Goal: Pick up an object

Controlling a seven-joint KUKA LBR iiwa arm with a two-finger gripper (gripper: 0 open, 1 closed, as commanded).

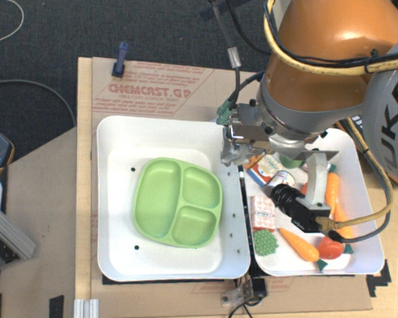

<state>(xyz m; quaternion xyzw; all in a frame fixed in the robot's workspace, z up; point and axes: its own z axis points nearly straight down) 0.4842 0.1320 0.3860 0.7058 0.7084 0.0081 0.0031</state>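
Grey metal gripper (244, 153) hangs at the right bin's (357, 161) left wall; you cannot tell its opening. An orange carrot (300, 245) lies in that bin, a green plate (178, 202) in the left bin (118, 157), cardboard (156, 92) beneath.

Wears a broad, glossy orange band (326, 55) at upper right, rimmed below by a smooth grey ring (292, 124). Bears large black letters (397, 127) on grey casing (385, 89) at the right edge. Trails thin black cables (224, 19) from the top edge down to a bare-metal wrist block (244, 131).
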